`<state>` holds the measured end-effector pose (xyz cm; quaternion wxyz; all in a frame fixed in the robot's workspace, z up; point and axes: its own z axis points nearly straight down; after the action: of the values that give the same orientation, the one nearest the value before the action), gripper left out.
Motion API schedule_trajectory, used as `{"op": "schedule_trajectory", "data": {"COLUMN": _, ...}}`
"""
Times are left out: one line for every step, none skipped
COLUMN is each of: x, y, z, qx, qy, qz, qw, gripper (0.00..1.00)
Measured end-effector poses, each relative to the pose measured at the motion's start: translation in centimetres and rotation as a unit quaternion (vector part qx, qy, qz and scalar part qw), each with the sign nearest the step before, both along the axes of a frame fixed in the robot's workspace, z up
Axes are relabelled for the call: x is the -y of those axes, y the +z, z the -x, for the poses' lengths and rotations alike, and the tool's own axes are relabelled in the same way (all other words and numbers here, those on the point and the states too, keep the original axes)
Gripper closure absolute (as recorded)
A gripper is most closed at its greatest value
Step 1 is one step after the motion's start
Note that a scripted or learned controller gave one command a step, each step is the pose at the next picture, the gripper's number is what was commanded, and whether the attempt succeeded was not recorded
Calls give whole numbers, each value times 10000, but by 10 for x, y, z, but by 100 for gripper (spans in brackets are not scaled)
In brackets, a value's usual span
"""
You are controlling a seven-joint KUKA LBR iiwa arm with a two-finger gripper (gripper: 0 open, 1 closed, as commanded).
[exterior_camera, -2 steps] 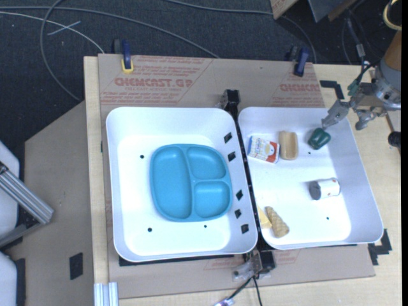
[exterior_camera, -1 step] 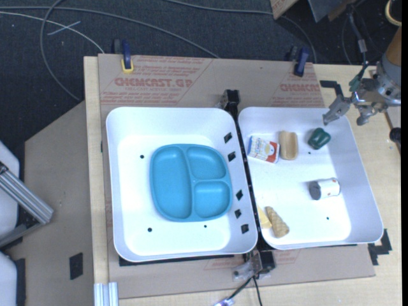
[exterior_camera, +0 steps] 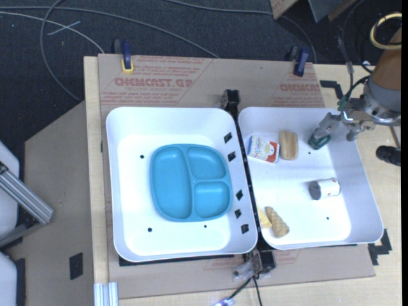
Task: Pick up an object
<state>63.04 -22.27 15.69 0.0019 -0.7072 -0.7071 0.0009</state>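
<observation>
Over in the left bin (exterior_camera: 121, 171) a blue divided plate (exterior_camera: 190, 182) is sitting near the middle, with 3 compartments showing. Moving across to the right bin (exterior_camera: 357, 171), 4 small things are lying about: a white-and-red packet (exterior_camera: 262, 148) near the bin's top-left corner, a tan bread-like piece (exterior_camera: 289, 145) just beside it on the right, a yellowish ridged piece (exterior_camera: 275, 221) near the bottom-left corner, and a small white cylinder with a dark end (exterior_camera: 324, 188) roughly mid-bin.

The gripper (exterior_camera: 319, 138) is hanging at the bin's upper right edge, the arm coming in from the right; nothing is sitting between its tips, and whether it is spread or closed I cannot tell from here.

The tan piece seems the nearest candidate. It is lying just left of the gripper, well within the top edge, its long axis running roughly top to bottom of the bin. I judge a short shift leftward and a drop would be needed, closing across its narrow width. The cylinder is lying below the gripper, its axis running left to right.
</observation>
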Motion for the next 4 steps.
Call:
{"op": "schedule_trajectory", "data": {"x": -10, "y": -58, "z": 0, "qx": -8, "qy": 7, "qz": -5, "qw": 10000, "gripper": 0}}
{"op": "schedule_trajectory", "data": {"x": -11, "y": -72, "z": 0, "qx": 10, "qy": 10, "qz": -6, "qw": 10000, "gripper": 0}}
{"op": "schedule_trajectory", "data": {"x": -11, "y": -60, "z": -1, "qx": 25, "qy": 16, "qz": 2, "qw": 10000, "gripper": 100}}
{"op": "schedule_trajectory", "data": {"x": -13, "y": -10, "z": 8, "qx": 37, "qy": 0, "qz": 11, "qw": 10000, "gripper": 100}}
